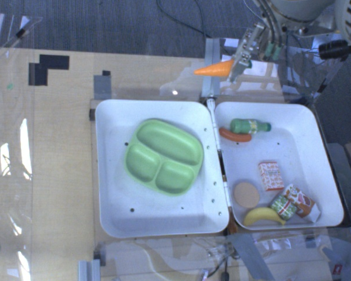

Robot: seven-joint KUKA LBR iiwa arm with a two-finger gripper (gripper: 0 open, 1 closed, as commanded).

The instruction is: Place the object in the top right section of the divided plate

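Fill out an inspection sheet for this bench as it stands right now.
Surface: wooden bench bearing two white bins, left bin and right bin.
Job's things: green divided plate in the left bin, sections bare; orange carrot between the jaws, above the bench behind the bins.
Clutter: right bin holds a green bottle, red sausage, red-and-white carton, round cookie, banana, small printed box.
Grippers: gripper shut on the carrot.
Cables: black cable looped on the floor behind the bench.
Surroundings: dark carpet; black tape marks on the bench.
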